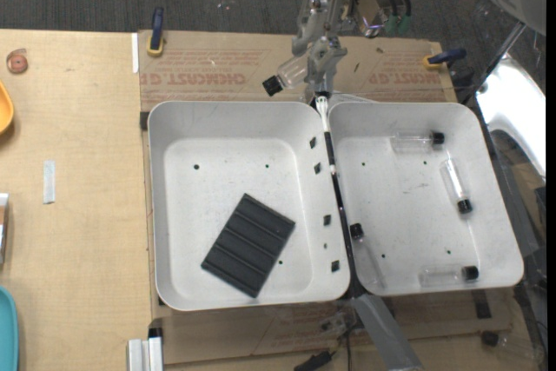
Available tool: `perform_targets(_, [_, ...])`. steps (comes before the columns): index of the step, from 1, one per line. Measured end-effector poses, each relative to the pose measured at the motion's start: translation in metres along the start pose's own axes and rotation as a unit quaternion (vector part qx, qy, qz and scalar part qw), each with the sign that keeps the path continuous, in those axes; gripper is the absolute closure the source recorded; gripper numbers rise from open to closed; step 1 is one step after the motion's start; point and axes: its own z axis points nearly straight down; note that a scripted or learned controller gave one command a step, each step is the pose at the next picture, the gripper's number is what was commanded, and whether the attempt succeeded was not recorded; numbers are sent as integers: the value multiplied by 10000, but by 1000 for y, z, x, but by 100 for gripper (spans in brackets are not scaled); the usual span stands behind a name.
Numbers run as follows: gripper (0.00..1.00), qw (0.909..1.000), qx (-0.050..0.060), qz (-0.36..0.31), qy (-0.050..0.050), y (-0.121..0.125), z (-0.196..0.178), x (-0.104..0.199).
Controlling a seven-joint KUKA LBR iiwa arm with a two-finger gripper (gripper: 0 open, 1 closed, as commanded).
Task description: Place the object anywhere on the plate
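Observation:
A black ridged rectangular plate (249, 244) lies flat in the left bin (174, 143), toward its front. My gripper (316, 69) hangs above the back edge where the two bins meet, beyond the plate and to its right. It is shut on a clear tube with a black cap (285, 76). The tube sticks out to the left of the fingers, cap end lowest, tilted, over the cardboard behind the left bin.
The right bin (495, 187) holds three more clear capped tubes (417, 140) (454, 184) (447, 275) and a small black cap (355, 231) near its left wall. Cardboard (217, 74) clamped at both ends lies behind the bins. A wooden bench top (69, 187) extends to the left.

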Motion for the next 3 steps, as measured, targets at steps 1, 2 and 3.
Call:
perform_targets(1, [100,9843,5,1763,8,23,-23,-30])
perform_targets(2, [100,9561,-14,-2930,15,63,59,-29])
perform_targets(3, [100,9010,-13,-4338,-6,83,-21,-42])
